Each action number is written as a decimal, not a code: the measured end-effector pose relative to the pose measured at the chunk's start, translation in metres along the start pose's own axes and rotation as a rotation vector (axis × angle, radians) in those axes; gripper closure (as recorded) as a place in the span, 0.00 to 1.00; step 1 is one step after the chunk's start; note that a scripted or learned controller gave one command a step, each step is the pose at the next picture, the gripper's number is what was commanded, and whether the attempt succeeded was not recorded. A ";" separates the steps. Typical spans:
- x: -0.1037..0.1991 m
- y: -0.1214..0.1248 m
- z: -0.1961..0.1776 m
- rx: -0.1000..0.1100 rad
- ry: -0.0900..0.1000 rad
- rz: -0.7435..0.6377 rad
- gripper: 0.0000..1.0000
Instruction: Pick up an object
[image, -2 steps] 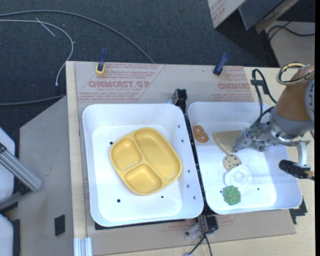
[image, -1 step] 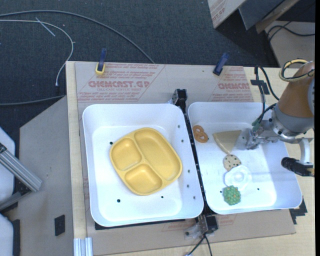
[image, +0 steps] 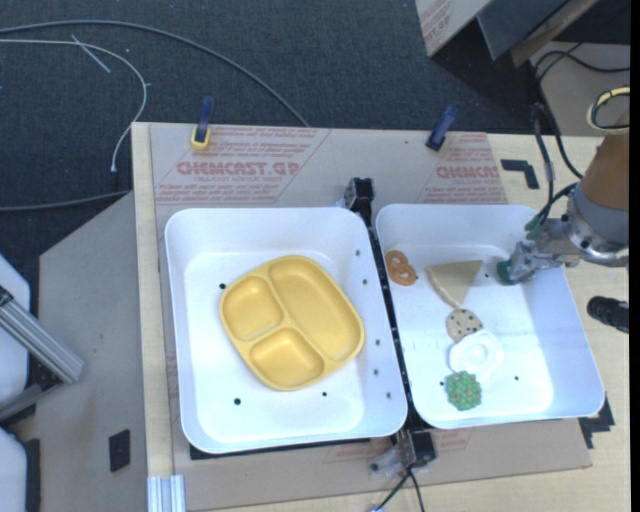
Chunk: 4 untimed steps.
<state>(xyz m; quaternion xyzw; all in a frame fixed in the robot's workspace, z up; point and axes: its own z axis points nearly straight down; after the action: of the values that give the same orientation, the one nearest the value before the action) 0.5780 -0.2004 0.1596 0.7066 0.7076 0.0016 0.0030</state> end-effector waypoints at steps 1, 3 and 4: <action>-0.009 0.002 -0.050 0.000 -0.001 0.000 1.00; 0.050 0.015 -0.088 0.002 0.003 -0.006 1.00; 0.112 0.021 -0.078 0.009 0.006 -0.006 1.00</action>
<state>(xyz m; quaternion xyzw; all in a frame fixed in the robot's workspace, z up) 0.5981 -0.0878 0.2374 0.7044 0.7098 0.0006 -0.0020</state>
